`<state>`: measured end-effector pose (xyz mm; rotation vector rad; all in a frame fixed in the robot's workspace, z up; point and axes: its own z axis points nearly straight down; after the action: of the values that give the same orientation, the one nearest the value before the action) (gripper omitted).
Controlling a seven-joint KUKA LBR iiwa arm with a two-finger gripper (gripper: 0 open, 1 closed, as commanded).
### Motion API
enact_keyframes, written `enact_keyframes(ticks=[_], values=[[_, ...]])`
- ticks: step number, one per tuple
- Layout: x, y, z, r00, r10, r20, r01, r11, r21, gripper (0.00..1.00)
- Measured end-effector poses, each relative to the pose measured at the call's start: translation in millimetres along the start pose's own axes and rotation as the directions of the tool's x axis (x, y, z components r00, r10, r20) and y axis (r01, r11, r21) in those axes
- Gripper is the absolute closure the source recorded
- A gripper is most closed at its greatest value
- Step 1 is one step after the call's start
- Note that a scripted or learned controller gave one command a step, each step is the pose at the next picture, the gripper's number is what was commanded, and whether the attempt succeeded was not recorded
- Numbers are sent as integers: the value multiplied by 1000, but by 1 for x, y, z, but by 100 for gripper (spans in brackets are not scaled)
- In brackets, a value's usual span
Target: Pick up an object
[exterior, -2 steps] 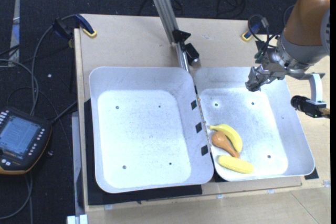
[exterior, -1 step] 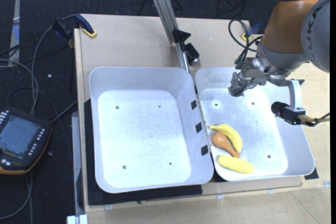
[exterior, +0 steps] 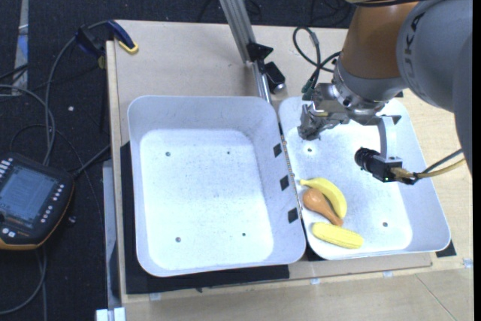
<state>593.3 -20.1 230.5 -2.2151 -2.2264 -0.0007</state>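
Note:
In the right bin (exterior: 421,195) lie three objects near its front left corner: a yellow banana (exterior: 328,193), an orange-brown pear-shaped piece (exterior: 321,204) against it, and a yellow oblong piece (exterior: 337,236) closest to the front. My gripper (exterior: 310,128) hangs over the back left part of that bin, well behind the banana and apart from all three objects. Nothing shows between its fingers.
The left bin (exterior: 203,184) sits beside the right one, sharing a raised middle rim (exterior: 284,162). A slanted metal pole (exterior: 234,4) rises behind the bins. A small black camera unit (exterior: 376,163) hangs off the wrist over the right bin.

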Motion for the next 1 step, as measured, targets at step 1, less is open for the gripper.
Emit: enact_keyframes(ticks=[1], values=[[47,-9,-8,1000,0,0,0,1000,-1,100]])
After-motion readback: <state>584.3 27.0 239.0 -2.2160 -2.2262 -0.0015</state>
